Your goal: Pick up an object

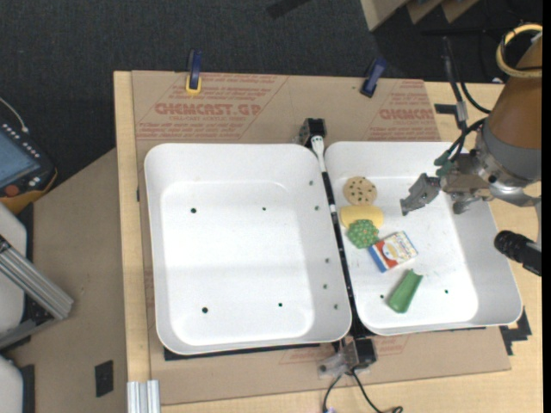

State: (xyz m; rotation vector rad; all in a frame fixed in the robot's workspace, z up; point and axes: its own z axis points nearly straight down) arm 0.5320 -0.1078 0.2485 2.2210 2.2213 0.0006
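We see two shallow white bins side by side on the counter [129, 231]. The left bin [172, 179] shows only small dark holes in its floor. The right bin [465, 312] holds a cluster of small things along its left side: a round speckled cookie [361, 189] at the top, a yellow piece [354, 215] just below it, a green bumpy lump [362, 233] touching that yellow piece, a small red, white and blue box [393, 250] lying tilted beside the lump, and a green cylinder [403, 291] lying aslant nearest the front rim. The arm [515, 127] reaches in from the right, and its gripper [417, 198] hangs above the upper middle of the right bin, to the right of the cookie and apart from it. We find nothing between its fingers; whether they stand open or closed we cannot tell from this angle. Two blue clamps [195, 69] sit on the far edge of the counter
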